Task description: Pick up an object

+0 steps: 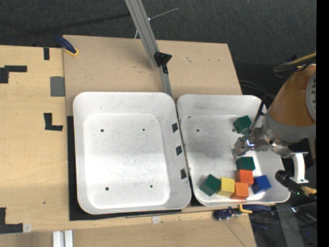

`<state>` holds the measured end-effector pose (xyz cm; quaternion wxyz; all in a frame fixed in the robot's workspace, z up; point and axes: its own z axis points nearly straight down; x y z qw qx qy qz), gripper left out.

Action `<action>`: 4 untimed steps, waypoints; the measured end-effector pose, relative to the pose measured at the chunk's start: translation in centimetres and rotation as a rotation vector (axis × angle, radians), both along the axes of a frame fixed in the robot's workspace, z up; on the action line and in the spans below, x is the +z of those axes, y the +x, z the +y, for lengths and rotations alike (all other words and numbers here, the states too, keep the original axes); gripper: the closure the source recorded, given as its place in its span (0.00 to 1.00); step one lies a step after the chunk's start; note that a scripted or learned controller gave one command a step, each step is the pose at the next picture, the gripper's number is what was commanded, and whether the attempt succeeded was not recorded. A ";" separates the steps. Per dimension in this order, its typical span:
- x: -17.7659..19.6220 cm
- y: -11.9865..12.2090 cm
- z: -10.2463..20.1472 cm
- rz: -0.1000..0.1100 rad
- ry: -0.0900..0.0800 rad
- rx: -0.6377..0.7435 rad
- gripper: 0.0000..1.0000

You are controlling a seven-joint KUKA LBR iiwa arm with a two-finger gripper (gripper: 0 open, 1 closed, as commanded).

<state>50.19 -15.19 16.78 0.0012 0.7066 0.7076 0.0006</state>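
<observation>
Several small blocks lie in the right bin (205,112). A dark green block (242,123) sits near the bin's right wall. Below it are another green block (246,163), an orange block (245,176), a second orange block (241,190), a yellow block (227,185), a green block (209,184) and a blue block (261,183). My gripper (242,145) hangs over the right side of this bin, between the upper green block and the lower one. Its metal tip sits just above the lower green block. Nothing shows between its fingers.
The left bin (123,151) lies beside the right one, with small black clips along the shared rim. A slanted metal rail (145,27) crosses the bench behind the bins. The arm's orange band (293,104) overhangs the right bin's right edge.
</observation>
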 end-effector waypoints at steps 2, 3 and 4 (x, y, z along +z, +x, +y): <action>7.1 -0.6 -0.1 0.000 0.000 0.000 1.00; 7.9 1.4 5.4 0.003 0.003 0.006 1.00; 8.5 2.7 10.5 0.003 0.003 0.006 1.00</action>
